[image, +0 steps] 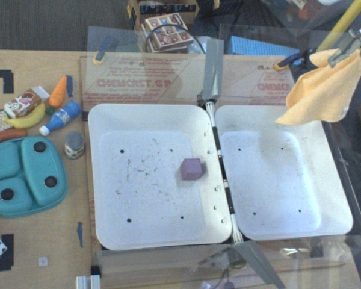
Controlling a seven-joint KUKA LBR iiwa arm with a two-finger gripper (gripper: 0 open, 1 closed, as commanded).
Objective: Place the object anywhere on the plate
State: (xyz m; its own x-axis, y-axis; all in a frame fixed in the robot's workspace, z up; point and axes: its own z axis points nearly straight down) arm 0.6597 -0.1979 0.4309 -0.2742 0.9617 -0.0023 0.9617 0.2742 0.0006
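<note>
A yellow cloth [317, 92] hangs in the air over the far right corner of the right bin [325, 221]. Its top edge is pinched between the grey fingers of my gripper [351, 46], which comes in at the top right edge of the view and is shut on it. A small purple cube [191, 168] lies near the middle of the left bin [108, 221]. A teal divided plate [25, 176] rests on the bench left of both bins, far from the gripper.
Toy food, a small bottle [60, 118] and a grey can [74, 144] lie on the bench beside the teal plate. A cardboard box [163, 17] and a clear panel [144, 83] stand behind the bins. A yellow rod [346, 15] slants across the top right.
</note>
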